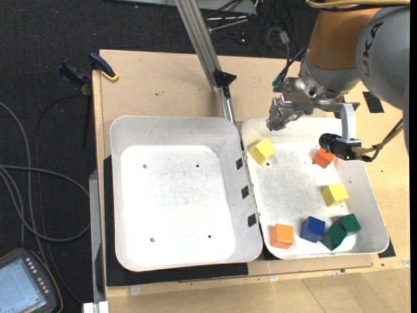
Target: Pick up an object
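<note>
Your claw point(279, 121) hangs over the back edge of the right bin point(374, 207); I cannot tell its state. The yellow block point(263, 151) lies near, beside the bin wall, so a descent may hit the rim.

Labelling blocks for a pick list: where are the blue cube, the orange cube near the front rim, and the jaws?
blue cube point(313, 229), camera view, top face.
orange cube point(281, 235), camera view, top face.
gripper point(279, 121), camera view, at its tip.

Two white bins point(176, 126), two yellow blocks point(263, 151), two orange point(282, 235), two green point(350, 223), one blue point(313, 229).
</note>
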Controlling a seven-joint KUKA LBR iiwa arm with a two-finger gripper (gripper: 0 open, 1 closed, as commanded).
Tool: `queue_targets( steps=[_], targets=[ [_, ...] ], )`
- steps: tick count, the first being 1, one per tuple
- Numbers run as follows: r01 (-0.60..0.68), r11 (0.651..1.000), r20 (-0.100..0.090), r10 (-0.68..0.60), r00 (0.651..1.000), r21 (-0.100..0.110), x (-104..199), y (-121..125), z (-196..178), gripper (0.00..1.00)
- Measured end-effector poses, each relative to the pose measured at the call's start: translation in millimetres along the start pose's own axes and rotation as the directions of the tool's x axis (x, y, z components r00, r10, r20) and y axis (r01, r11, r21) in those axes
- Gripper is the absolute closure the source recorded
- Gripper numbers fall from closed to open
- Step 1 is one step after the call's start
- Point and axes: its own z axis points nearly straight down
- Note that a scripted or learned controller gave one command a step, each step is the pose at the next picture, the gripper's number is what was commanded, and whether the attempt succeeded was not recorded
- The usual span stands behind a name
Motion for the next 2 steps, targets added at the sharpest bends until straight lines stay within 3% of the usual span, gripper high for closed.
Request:
queue_targets(
  steps=[2],
  targets=[
    [0.0, 1.0, 0.0, 0.0, 1.0, -0.001, 83.7, -27.1, 18.4, 1.0]
  ],
)
